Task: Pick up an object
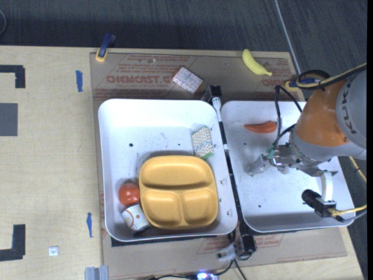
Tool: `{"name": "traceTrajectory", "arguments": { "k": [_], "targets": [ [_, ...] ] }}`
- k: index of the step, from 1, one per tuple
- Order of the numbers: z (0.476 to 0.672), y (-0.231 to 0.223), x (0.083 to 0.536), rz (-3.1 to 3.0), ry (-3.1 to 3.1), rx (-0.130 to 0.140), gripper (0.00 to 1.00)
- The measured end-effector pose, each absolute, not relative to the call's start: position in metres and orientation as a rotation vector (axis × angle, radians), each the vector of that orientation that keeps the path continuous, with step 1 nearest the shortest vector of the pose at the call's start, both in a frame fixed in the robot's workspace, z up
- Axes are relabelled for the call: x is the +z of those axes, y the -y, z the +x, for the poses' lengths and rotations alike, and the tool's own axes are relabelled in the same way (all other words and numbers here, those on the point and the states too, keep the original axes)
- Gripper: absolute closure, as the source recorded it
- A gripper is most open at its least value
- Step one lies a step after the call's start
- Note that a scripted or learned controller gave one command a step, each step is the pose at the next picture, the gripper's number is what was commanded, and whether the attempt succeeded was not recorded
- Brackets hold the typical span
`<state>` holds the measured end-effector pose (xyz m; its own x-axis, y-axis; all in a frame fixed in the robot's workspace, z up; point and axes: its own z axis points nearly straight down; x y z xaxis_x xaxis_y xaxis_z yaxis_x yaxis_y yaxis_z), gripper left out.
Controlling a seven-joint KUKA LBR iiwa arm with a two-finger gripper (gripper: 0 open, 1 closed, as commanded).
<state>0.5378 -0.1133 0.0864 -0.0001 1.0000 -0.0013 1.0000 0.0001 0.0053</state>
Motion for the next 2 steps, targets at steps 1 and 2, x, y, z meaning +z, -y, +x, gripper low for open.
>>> {"name": "traceTrajectory", "arguments": {
  "k": [1, 2],
  "targets": [
    [0.4799, 0.0936, 0.0858, 2.222, -2.22, 0.003, 0.0],
    [0.4801, 0.0922, 0.0857, 2.221, -2.218, 0.003, 0.0]
  ]
}}
